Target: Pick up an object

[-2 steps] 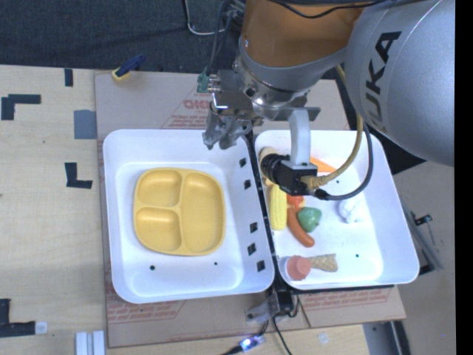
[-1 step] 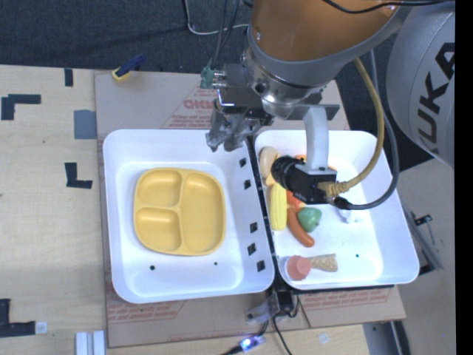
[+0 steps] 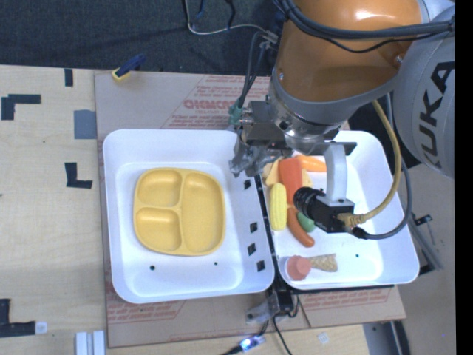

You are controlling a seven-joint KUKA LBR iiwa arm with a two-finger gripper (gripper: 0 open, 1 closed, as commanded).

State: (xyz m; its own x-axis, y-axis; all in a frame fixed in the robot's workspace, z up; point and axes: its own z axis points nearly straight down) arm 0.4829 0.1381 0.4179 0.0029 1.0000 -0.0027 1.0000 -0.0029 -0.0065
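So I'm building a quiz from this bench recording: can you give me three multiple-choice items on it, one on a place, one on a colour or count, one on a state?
1. Where is the yellow divided plate?
A. left bin
B. right bin
C. on the cardboard

2. How many compartments has the plate?
A. two
B. three
C. five

3. How does the corn cob lie?
A. alone in a corner
B. on the plate
C. among other toy foods

Answers: 1 A, it sits in the left bin. 2 B, three hollows show. 3 C, it lies in the right bin beside the orange carrot.
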